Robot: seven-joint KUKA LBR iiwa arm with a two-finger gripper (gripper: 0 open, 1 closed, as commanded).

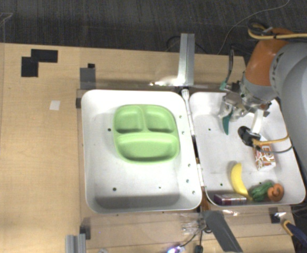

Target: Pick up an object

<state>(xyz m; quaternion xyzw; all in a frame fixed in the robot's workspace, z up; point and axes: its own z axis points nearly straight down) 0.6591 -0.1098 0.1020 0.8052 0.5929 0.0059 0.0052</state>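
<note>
My gripper [231, 111] hangs over the far part of the right bin [211, 157], below the orange-banded wrist. A small teal thing [226, 124] sits right under the gripper, touching or nearly touching it; whether it is held I cannot tell. Nearer the front of this bin lie a yellow banana [238, 178], a green and orange toy vegetable [266, 191], a red and white packet [265, 157] and a dark purple stick [229, 198] against the front wall.
The left bin [98, 141] holds a green divided plate [145, 132]. A metal post [187, 62] stands behind the wall shared by the bins. The arm's grey body covers the right bin's far right corner.
</note>
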